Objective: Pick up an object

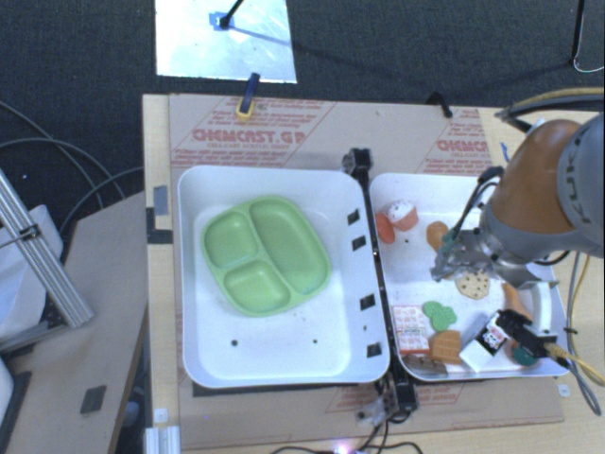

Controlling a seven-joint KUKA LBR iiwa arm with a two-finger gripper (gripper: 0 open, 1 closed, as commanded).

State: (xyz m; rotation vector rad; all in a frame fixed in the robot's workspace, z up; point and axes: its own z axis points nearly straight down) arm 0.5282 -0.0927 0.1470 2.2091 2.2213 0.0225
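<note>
Nearest, along the right white bin's near edge, lie a red-and-white printed card, a green lobed toy, an orange-brown block and a black-and-white piece. Farther in, the gripper hangs just left of a round speckled cookie; its state I cannot tell. The far-left corner holds a red-and-white toy. The left bin carries a green three-compartment tray, long axis running far-left to near-right, with open floor nearside.
</note>
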